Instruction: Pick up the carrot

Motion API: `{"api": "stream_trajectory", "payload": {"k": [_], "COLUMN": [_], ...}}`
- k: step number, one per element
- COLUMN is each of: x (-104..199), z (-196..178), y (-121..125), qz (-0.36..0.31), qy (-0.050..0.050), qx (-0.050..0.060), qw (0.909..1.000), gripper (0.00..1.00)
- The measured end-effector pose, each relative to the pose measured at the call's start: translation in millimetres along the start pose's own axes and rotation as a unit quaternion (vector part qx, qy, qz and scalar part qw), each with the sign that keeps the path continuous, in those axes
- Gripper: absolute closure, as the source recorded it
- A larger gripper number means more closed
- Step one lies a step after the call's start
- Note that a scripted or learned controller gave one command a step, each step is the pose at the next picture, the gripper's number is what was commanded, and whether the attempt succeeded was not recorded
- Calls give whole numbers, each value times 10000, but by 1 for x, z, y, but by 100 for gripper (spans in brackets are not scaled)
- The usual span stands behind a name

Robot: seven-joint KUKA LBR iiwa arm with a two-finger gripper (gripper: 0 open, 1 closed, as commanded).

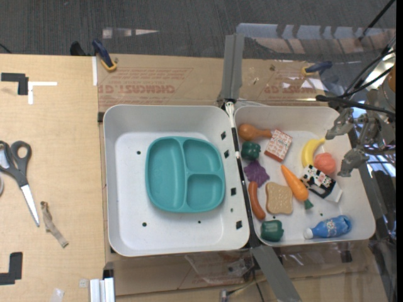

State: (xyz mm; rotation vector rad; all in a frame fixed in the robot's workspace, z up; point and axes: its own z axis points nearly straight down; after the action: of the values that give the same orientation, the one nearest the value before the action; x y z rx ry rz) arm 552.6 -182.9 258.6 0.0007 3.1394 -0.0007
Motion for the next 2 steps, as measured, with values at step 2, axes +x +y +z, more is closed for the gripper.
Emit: {"api": "stream_trajectory", "payload": {"k": [2], "x": [15], "z": [165], "y": [51], "qz": [362], "qy": [-5], "qx": [-1], "qw": [9993], "gripper": [0]}}
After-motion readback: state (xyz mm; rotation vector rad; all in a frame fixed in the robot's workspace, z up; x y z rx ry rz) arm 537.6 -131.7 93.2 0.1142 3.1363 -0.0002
